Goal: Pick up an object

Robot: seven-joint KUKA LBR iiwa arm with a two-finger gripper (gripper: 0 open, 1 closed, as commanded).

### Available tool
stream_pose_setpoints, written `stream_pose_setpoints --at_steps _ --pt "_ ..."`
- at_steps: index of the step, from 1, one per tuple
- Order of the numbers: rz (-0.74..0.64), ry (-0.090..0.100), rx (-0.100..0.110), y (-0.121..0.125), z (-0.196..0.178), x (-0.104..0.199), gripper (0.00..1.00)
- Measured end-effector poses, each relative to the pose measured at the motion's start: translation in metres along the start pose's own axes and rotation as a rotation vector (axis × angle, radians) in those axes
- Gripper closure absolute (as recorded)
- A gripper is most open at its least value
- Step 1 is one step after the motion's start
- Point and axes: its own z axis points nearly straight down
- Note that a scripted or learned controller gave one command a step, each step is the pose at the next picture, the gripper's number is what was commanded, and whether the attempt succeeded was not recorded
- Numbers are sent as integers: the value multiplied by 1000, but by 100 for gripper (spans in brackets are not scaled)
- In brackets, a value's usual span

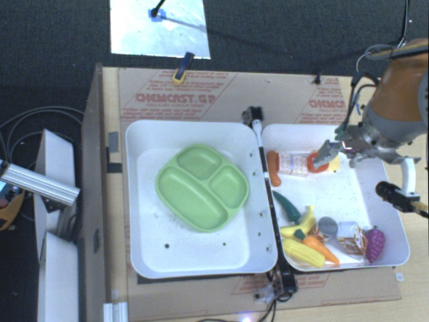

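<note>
The right bin (355,186) holds several toy foods. Along its near edge lie a green pepper (287,206), a yellow banana (301,223), a corn cob (303,250), a carrot (324,249), a grey can (326,226), a small packet (349,237) and a purple eggplant (374,243). At the far left of the bin lie an orange sausage (273,168) and a clear packet (292,163). My gripper (328,155) hangs over the far part of this bin. A red-orange piece (316,163) sits right at its tip, with a yellow bit (333,167) beside it.
The left bin (144,180) holds a green divided plate (201,187). A black-and-white clamp (255,117) sits at the far end of the ridge between the bins. Cardboard (201,92) lies under both bins. The arm's cables (362,66) hang at the far right.
</note>
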Motion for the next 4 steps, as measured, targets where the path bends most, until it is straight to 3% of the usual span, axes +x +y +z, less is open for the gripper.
stream_pose_setpoints --at_steps 1,2,3,4 --pt "-2 1 1 19 121 8 0" --pt "5 0 4 -24 116 -17 0" --pt "-2 -2 -6 31 115 -29 0" --pt "-3 -1 9 81 115 -19 0"
